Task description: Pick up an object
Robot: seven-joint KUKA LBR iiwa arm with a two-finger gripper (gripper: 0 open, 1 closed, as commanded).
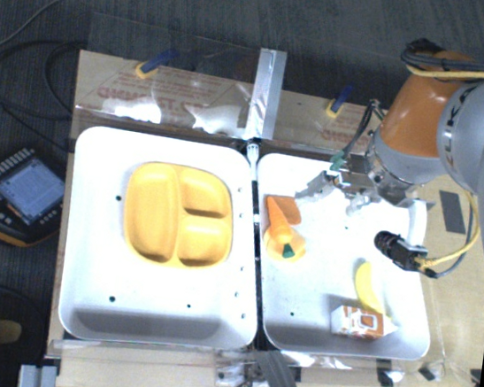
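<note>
The orange plastic carrot with a green tip (283,227) lies against the right white bin's (296,316) left wall, long axis running up-and-down, just below-left of the two-finger gripper (341,189). Its 2 fingers look spread and empty, though glare blurs them. Bare floor surrounds the carrot.

carrot (283,224) flat, right bin's left edge | banana (369,287) | carton (360,322) near front
</note>
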